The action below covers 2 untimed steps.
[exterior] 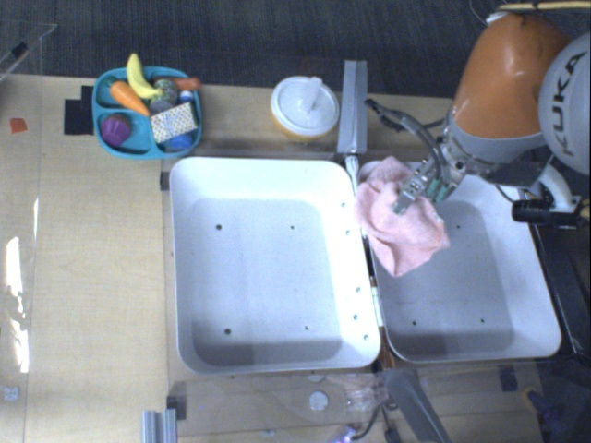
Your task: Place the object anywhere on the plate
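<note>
A pink cloth [399,225] lies crumpled in the right bin [480,330], draped over its left rim. The gripper [413,195] rests on the cloth's upper part; its grasp cannot be told.

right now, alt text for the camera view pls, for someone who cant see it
A grey and orange robot arm reaches in from the right, its tool over a crumpled pink cloth at the upper left of the right bin. The left bin sits beside it; a toy-food tray lies beyond.
</note>
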### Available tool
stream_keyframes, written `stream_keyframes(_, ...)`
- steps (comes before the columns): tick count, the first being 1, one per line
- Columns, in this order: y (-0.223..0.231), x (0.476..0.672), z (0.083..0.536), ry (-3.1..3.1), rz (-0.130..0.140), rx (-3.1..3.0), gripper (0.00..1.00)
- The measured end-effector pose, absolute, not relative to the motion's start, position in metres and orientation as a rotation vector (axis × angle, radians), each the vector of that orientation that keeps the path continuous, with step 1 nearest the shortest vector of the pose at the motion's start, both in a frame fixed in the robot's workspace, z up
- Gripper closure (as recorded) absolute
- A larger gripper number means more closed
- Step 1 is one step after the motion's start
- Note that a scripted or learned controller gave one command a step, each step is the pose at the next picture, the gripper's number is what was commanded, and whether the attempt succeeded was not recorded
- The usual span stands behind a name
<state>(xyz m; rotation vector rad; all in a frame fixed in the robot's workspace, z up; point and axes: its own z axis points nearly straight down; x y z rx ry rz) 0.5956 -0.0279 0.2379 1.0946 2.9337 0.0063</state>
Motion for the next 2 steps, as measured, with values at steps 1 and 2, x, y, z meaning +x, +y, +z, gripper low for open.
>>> stream_keyframes(1, 0.011, 0.572, 0.245, 3.092, 0.006, 0.487, 1.0)
stream_keyframes(2, 0.046, 0.538, 0.242, 3.131, 0.005, 0.004, 1.0)
